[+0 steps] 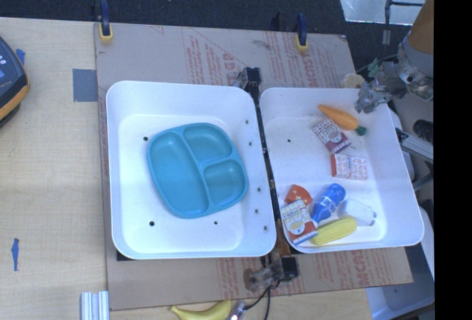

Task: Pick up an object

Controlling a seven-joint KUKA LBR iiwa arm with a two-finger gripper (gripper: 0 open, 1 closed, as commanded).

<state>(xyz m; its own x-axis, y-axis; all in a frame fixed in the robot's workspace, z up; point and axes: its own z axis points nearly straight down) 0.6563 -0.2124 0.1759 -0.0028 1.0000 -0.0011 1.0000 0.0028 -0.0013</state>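
Note:
The right bin (394, 164) holds an orange carrot (339, 116) near its far edge, two red-and-white snack packets (330, 136) (350, 166), a red pouch (296, 211), a blue bottle (328, 202), a white item (363, 212) and a yellow corn cob (334, 231). My gripper (366, 100) hangs at the bin's far right corner, just right of the carrot's green tip and apart from it. Nothing shows in its grasp.
The left bin (118, 164) carries a blue divided plate (198, 168). A yellow banana (200, 309) lies on the bench below the bins. A dark device (9, 79) sits at the far left. Clamps (105, 20) (301, 31) hold the cardboard sheet.

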